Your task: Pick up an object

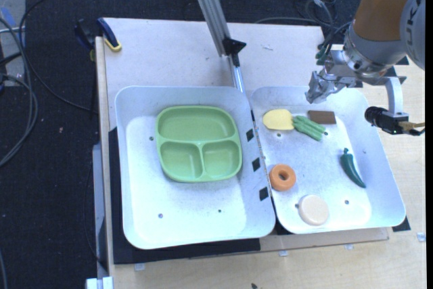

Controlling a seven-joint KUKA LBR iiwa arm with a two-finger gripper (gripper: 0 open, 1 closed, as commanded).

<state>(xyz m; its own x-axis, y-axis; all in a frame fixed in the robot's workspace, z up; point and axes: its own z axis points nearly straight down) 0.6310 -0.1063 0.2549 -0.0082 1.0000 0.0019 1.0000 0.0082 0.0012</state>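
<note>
We are seeing the claw [316,95] hanging above the right bin's [379,166] far edge, near a brown block [321,118].

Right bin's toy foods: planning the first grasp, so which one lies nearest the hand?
The flat brown rectangular block, just below the hand; the others lie farther down.

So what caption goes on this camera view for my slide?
Gripper above the right bin of toy food; green tray in the left.

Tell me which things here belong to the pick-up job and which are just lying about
Job things:
gripper, above the right bin's far edge
yellow piece
green bean
brown block
green pepper
orange donut
cream disc

Lying about:
green divided plate in the left bin
blue-and-yellow clamp at the bench corner
</note>
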